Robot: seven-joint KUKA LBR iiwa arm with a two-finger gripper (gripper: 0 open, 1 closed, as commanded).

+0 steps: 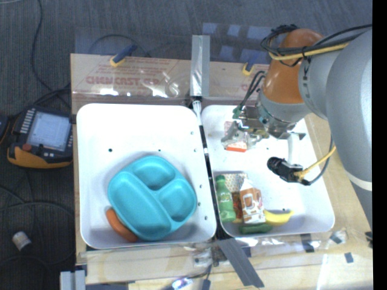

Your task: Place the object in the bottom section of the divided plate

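Divided plate, blue, sits in the left bin, an orange thing tucked under its near-left edge. Over to the right bin: carton, green packets, banana near the front. The hand hovers at the far end by a small red-and-white piece; I can't tell its grip. Pick-up step, I'd say; next, a firm grasp, then carry left.

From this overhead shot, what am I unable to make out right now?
- Gripper: its fingers are blurred against the clutter; open or shut is unclear.
- Orange object: mostly hidden under the blue divided plate.
- Green item in the right bin: covered by the carton and banana.
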